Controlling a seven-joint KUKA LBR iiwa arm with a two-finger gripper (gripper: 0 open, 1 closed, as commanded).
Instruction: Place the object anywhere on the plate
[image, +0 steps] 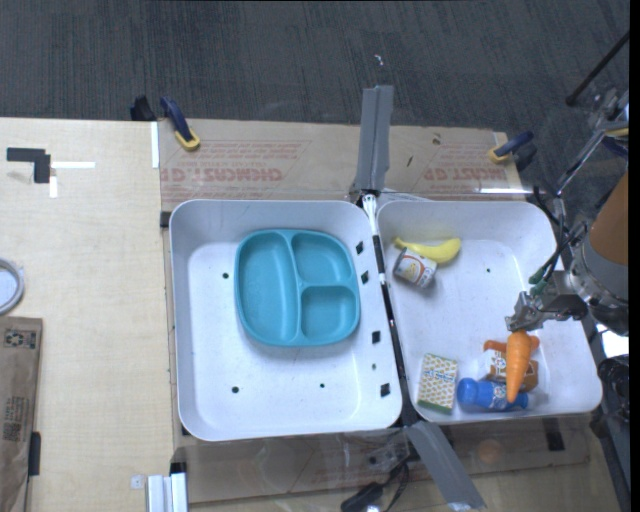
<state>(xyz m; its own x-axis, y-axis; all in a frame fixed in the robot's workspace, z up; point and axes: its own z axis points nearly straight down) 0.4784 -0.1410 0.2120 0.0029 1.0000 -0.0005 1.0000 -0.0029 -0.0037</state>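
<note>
The carrot (518, 365) is orange, tapered, its long axis running twelve to six, narrow tip at six. It sits at four o'clock in the right bin (470, 300), over a blue bottle (485, 394), beside a patterned box (437, 381). The pincer (527, 312) touches its top; its opening cannot be told. A can (414, 268) and a banana (432, 248) lie at eleven. The left bin (200, 330) holds the teal plate (297, 287).

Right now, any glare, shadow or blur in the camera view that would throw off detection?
Camera view: lighting even and soft, shadows faint; mild sheen on the white bin walls, none hiding contents; blue plate crisp against the bin; carrot, banana and small can sharp enough to tell apart; the gripper is small and slightly soft.
</note>
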